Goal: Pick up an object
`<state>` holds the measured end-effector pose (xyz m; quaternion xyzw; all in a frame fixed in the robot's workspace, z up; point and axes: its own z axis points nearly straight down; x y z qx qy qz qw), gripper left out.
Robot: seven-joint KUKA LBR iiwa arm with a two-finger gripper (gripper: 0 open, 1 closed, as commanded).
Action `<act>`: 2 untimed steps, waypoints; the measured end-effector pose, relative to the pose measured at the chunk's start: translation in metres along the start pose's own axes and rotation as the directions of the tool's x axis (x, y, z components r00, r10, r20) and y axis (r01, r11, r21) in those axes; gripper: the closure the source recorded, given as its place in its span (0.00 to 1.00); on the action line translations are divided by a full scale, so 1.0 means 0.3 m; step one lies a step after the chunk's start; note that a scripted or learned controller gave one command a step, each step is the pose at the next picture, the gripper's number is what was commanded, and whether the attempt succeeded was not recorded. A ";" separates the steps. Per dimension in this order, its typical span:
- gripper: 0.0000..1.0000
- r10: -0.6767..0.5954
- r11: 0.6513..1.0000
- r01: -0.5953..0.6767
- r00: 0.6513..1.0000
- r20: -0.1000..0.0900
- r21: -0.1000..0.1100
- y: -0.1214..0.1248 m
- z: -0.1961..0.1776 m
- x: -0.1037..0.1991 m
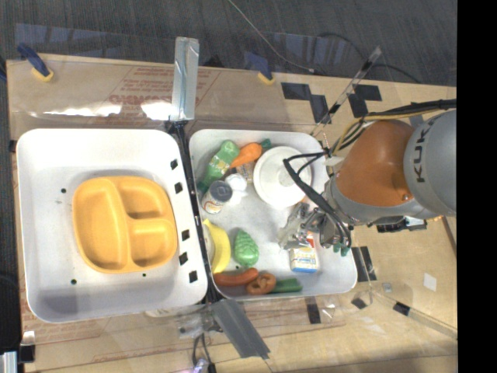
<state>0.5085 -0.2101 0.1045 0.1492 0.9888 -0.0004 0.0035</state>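
over the right-hand white bin (335,282) hangs the gripper (304,231), low above the bin floor, with the grey arm (431,165) and its orange band (378,171) reaching in from the right; whether it is released or clenched cannot be told. just below the gripper lies a small white carton (304,259) with blue and red print, very near it, though contact cannot be judged. just above and to its left sits a round white lid-like dish (276,179). left of the gripper lie a green ridged toy (245,248) and a yellow banana (220,247); below and left, a red sausage (234,278). further up and left are an orange carrot (247,155) and a green bottle (220,160). well to the left, the other white bin (46,150) holds a yellow divided tray (124,223).
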 end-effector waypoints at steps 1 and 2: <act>1.00 -0.095 0.996 0.095 0.995 0.008 0.003 0.003 -0.518 -0.019; 0.00 -0.094 0.996 0.094 0.996 -0.002 0.001 0.002 -0.501 -0.013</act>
